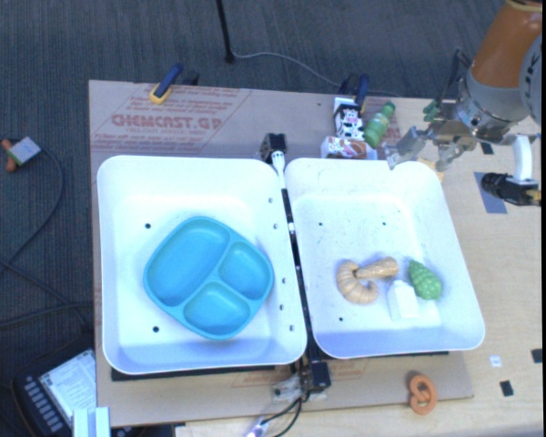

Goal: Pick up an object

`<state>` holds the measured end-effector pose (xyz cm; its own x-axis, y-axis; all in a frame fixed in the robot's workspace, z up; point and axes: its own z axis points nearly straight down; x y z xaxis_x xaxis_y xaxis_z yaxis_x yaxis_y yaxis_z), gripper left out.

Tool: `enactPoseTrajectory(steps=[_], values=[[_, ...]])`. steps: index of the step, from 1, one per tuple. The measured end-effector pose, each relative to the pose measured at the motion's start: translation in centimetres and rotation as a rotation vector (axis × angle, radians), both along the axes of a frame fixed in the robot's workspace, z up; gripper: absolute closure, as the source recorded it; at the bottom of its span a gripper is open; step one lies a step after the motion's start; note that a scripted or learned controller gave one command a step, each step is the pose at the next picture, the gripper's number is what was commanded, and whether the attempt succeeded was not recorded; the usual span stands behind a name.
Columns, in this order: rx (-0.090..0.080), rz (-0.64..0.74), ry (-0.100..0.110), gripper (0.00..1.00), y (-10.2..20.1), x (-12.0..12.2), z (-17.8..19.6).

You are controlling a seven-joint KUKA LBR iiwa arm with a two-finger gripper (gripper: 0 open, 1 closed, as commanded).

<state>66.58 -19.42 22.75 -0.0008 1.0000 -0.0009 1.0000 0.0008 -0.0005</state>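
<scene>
1. The gripper [420, 148] hangs above the far right corner of the right bin [455, 244], at the end of the grey arm with its orange band [514, 30].
2. Its two fingers are spread apart, with nothing between them.
3. In the right bin, toward the near side, lie three things close together: a tan curled croissant-like toy [364, 279], a green bumpy object [426, 279] just to its right, and a small white block [403, 300] in front of and between them.
4. The white block touches or nearly touches the green object; the exact contact cannot be told.
5. The left bin [127, 198] carries a blue divided plate [209, 277] with three compartments, lying flat near its middle.
6. Behind the bins, on the tabletop [191, 121], stand a small printed carton [348, 130] and a green bottle [377, 126] side by side, near the gripper.
7. An orange ring-shaped thing [422, 393] lies on the tabletop in front of the right bin.
</scene>
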Motion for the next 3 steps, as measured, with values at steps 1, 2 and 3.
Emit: enactPoseTrajectory(steps=[1,2,3], values=[[0.000,0.001,-0.002,0.00,7.1,-1.3,-13.7],[-0.001,0.002,-0.002,1.00,7.0,-1.3,-12.7],[-0.001,0.001,-0.002,1.00,6.4,0.3,-7.5]])
